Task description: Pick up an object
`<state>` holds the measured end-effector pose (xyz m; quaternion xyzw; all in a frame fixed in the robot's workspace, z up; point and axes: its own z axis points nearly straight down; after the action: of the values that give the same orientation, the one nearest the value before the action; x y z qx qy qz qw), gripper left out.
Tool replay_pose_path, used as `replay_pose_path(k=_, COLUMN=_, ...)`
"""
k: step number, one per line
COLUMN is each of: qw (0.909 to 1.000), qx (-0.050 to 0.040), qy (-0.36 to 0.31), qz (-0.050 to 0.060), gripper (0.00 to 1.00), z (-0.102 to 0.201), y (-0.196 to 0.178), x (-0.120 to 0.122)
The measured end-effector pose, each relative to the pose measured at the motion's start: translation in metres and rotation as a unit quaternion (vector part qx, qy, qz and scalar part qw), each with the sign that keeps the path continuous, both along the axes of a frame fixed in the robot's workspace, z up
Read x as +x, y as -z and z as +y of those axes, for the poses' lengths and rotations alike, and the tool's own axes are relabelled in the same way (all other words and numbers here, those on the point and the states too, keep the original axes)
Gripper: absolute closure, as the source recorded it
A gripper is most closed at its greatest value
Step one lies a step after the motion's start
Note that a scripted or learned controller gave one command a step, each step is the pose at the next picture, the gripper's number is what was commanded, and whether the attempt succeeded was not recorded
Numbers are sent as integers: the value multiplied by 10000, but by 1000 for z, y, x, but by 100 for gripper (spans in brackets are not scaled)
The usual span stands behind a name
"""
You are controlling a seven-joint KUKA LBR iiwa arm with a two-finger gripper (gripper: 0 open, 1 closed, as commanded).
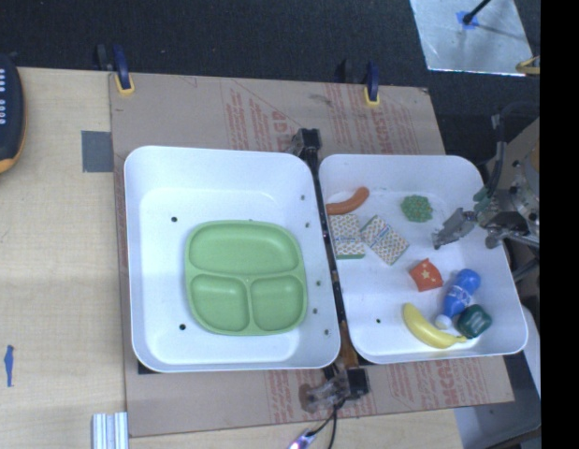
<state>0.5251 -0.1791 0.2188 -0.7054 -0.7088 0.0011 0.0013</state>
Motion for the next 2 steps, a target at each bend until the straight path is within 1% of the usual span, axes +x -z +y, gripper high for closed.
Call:
replay_pose_path(k=1, qw=10000, qx=-3, qy=-6, qz=11, gripper=0, z=50, y=111, x=88)
replay_pose_path(k=2, qw=10000, qx=-8, qy=5, qz=3, gripper=0, z=-16, y=119, x=23)
